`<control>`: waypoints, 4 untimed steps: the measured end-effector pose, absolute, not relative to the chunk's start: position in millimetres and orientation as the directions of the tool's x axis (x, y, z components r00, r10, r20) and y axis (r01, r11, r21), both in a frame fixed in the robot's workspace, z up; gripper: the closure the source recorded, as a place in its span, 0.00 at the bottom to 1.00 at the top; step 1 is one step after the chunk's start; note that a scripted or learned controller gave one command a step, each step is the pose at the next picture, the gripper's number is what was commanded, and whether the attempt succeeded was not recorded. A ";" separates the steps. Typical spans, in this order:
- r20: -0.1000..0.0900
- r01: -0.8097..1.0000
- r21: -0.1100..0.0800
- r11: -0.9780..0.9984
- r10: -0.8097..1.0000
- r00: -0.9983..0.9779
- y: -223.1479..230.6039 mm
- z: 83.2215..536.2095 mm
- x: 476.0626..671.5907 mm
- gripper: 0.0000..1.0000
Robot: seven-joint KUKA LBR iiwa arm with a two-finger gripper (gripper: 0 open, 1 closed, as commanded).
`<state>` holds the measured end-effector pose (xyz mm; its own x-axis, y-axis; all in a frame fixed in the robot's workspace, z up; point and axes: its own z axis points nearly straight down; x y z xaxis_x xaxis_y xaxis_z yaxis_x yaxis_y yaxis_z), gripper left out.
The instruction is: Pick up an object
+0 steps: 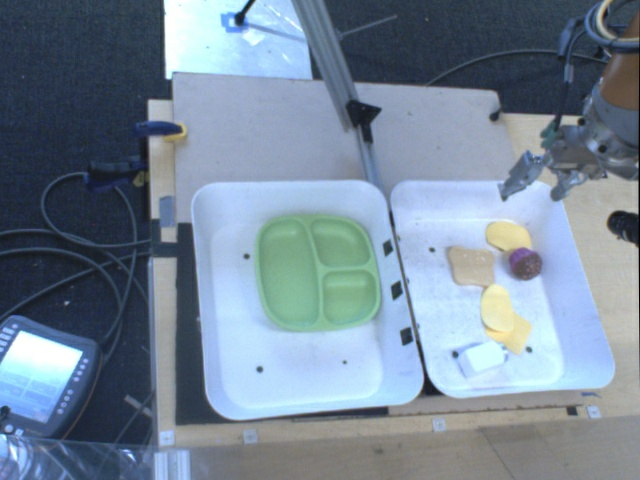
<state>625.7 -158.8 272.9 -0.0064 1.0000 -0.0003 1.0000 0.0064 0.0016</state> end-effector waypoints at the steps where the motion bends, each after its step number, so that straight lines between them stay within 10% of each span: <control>1: -0.001 1.000 0.001 0.007 1.000 -0.007 -158.8 272.9 625.7 0.00; 4: 0.000 1.000 -0.003 0.000 1.000 0.000 -175.0 127.3 644.1 0.00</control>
